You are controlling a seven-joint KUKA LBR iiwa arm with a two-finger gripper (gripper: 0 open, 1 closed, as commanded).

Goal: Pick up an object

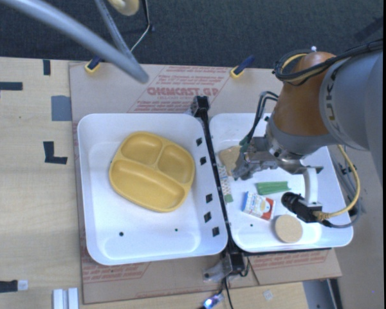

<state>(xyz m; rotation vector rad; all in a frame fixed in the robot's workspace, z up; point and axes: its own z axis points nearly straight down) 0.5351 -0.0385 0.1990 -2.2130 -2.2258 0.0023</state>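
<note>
On the table [26, 172], the left shallow white bin [93, 237] carries a yellow moulded plastic plate with three compartments [152, 170], smooth and glossy, lying flat and well apart from the arm. I judge it too wide and low-rimmed for an easy pinch.

Past the dividing wall, in the right shallow white bin [331, 239], a tan flat wedge-shaped piece [229, 155] with a matte, cardboard-like look sits against that wall. The gripper [246, 168] hangs just beside it, on its right and a little toward the near edge. I cannot tell from this slant whether the gripper is spread or pressed together, and I see nothing held in it. I take this wedge as the likeliest pick: it is the nearest thing, so the move turns on a short shift left toward the wall.

A small green scrap [228, 197] lies below the wedge. Right of the gripper lies a green flat strip [271, 187], its long axis running left to right. Near it sits a small white printed packet with red and blue marks [257, 205], soft-looking. Farthest right is a round tan disc [287, 228], thick and dull
</note>
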